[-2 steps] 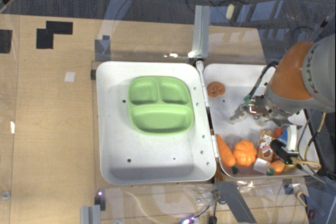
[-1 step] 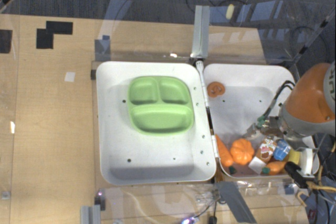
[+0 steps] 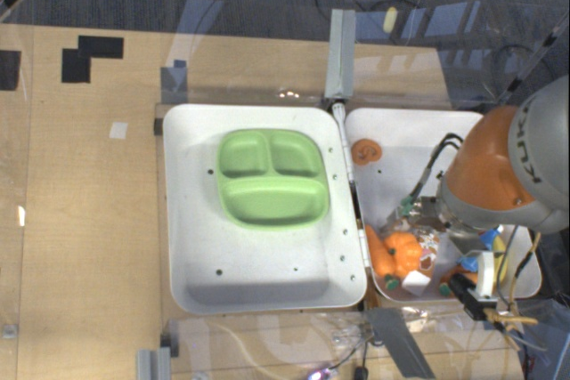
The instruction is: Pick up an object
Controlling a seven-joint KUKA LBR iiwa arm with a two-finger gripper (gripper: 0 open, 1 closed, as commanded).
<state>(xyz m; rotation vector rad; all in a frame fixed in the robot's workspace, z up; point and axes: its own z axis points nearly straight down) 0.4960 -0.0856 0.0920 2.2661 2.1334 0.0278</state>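
Counter [image 3: 80,191] carries two white bins; the left bin [image 3: 191,218] holds a green divided plate [image 3: 270,177]. Arm [image 3: 499,173] hangs over the right bin [image 3: 405,147], above a heap of orange pieces [image 3: 396,252] in its near corner. Pincer state: cannot tell. Best descend plumb on one piece, clear of the wall

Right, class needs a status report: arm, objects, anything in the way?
End effector low in right bin, over the toy pile. Orange toys crowded in near corner. Green plate alone in left bin.
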